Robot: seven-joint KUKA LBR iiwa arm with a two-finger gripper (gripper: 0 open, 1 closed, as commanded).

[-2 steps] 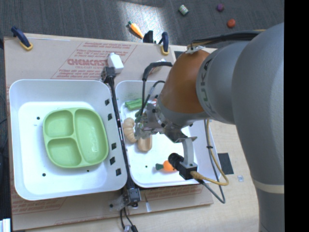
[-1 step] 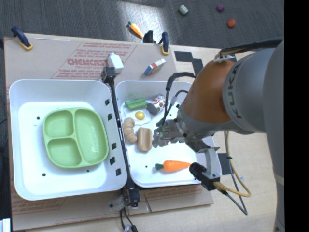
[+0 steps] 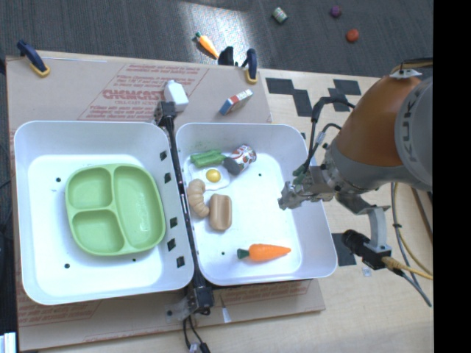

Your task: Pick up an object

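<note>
The right bin [image 3: 313, 219] holds several toy foods: an orange carrot [image 3: 265, 252] near the front, a brown bread roll [image 3: 220, 212], a tan peanut-shaped piece [image 3: 196, 197], a fried egg [image 3: 214, 176], a green pod [image 3: 207, 158] and a small dark and white item [image 3: 239, 158] at the back. My gripper [image 3: 293, 195] hangs over the bin's right side, apart from all of them, with the carrot nearest, below and to its left. Nothing shows between its fingers.
The left bin [image 3: 37, 160] holds a green divided plate [image 3: 114, 208]. A small red, white and blue box [image 3: 235, 103] lies on the cardboard behind the bins. Clamps sit at the bench edges, and small toys lie on the floor beyond.
</note>
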